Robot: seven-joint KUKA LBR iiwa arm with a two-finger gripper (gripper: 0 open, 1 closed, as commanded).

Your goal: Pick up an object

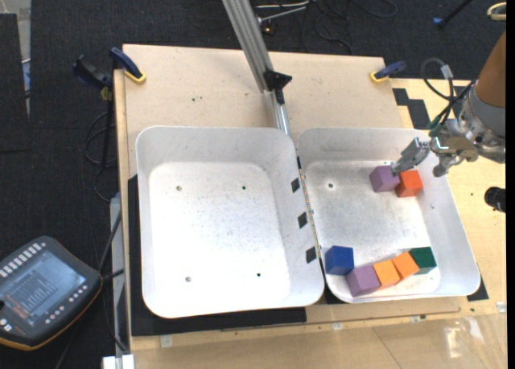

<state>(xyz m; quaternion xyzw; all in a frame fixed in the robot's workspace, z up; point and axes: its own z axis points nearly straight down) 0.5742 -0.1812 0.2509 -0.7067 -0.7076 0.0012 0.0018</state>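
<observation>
While the gripper [428, 158] hangs over the right bin [451, 223] near that bin's 1 o'clock rim, its fingers [413, 153] stand spread apart with nothing between them, one tip just above the purple cube [384, 178] and the other out past the orange cube [409, 183]. Those two cubes sit touching each other, close to the bin's right wall, so there is little room on that side and more open floor toward 7 o'clock. Along the bin's 6 o'clock rim a row of four blocks lies end to end: a blue cube [339, 260], a second purple block [363, 279], a second orange block [387, 271] and a green block [422, 260], the green one pressed near the right wall. Bare white floor lies between the two groups. At 9 o'clock the left bin [161, 198] butts against the right one on the desk [209, 86]. At the 8 o'clock corner of the view a handheld control pendant [40, 291] lies on the floor; its screen shows lines too small to read.
</observation>
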